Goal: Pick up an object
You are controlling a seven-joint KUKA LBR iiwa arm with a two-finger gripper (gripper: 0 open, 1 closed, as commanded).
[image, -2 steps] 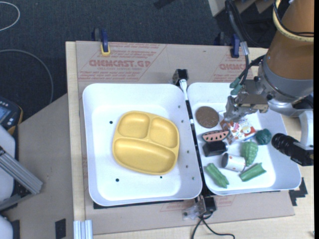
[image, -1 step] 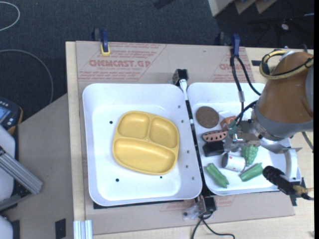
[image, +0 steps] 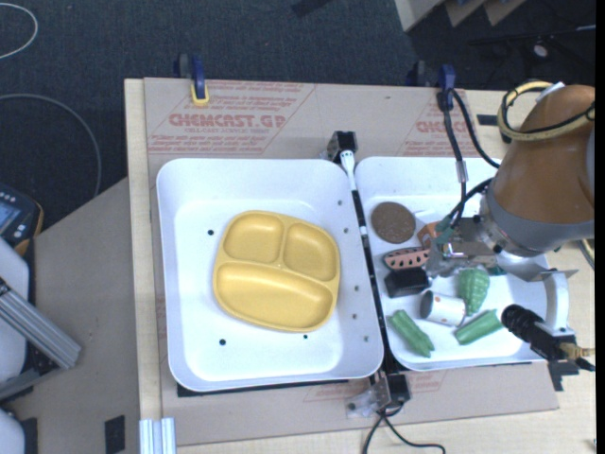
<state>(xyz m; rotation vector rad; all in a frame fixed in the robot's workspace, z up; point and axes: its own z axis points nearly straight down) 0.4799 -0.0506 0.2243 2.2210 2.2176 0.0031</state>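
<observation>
Tool [image: 452,247] hovers low at mid-right of the frame, over the right bin [image: 416,173]; whether it's open or shut, can't tell. Just left sits a brown disc [image: 393,221]; below lie green pieces [image: 475,288] and a white cylinder [image: 442,306].

Robot arm [image: 546,173], seen from above, entering from the right side of the view. The broad orange band forms the upper rounded part; below it sits the grey wrist section, angled down and to the left. Dark cables run from the top of the view down along the arm to the wrist. The gripper [image: 452,251] projects leftward from the grey wrist, low over the right-hand bin. Whether its tips are parted or closed cannot be judged.
</observation>
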